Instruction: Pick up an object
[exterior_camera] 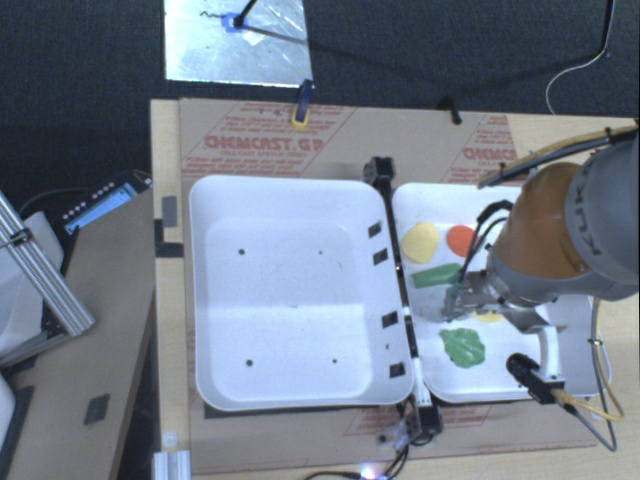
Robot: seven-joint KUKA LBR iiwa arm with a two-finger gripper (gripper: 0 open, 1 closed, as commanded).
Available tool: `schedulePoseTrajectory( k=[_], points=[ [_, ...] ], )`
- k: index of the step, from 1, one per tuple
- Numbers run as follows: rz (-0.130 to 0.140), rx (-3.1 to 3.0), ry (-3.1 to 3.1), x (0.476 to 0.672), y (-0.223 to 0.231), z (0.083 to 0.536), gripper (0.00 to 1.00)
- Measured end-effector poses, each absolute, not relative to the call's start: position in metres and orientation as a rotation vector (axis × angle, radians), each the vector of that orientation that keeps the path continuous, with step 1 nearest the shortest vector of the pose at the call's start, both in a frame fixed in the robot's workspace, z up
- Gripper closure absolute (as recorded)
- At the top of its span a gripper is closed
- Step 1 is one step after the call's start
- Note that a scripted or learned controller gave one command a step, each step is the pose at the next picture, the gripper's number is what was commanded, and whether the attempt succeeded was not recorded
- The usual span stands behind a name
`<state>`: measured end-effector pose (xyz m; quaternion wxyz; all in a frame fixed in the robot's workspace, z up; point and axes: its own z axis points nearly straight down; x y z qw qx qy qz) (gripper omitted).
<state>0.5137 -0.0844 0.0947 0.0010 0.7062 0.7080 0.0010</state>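
Observation:
In the right bin (430,204) lie a pale yellow round piece (420,239), a small red-orange piece (459,238), a dark green bar (435,276) and a green leafy piece (463,347). A sliver of something yellow (489,317) peeks out under the wrist. My gripper (457,303) hangs low over the middle of this bin, between the green bar and the leafy piece. The grey arm with its orange band (540,233) covers the bin's right side and hides what lies beneath.
The left bin (215,208) sits beside it, split off by a divider with black clips (390,288). Both bins rest on a cardboard sheet (260,143). A metal plate (237,28) lies at the back, and a rail frame (40,278) stands at the left.

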Motion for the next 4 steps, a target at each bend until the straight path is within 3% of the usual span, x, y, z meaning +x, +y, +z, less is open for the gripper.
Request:
schedulePoseTrajectory(
  k=[1, 2, 3, 4],
  points=[
    [0.020, 2.202, 2.214, 0.569, -0.101, 0.309, 1.00],
    [0.016, 2.201, 2.225, 0.626, -0.050, 0.389, 1.00],
    [0.006, 2.211, 2.227, 0.670, -0.024, 0.385, 1.00],
    [0.010, 2.201, 2.247, 0.651, 0.136, 0.392, 1.00]
  ],
)
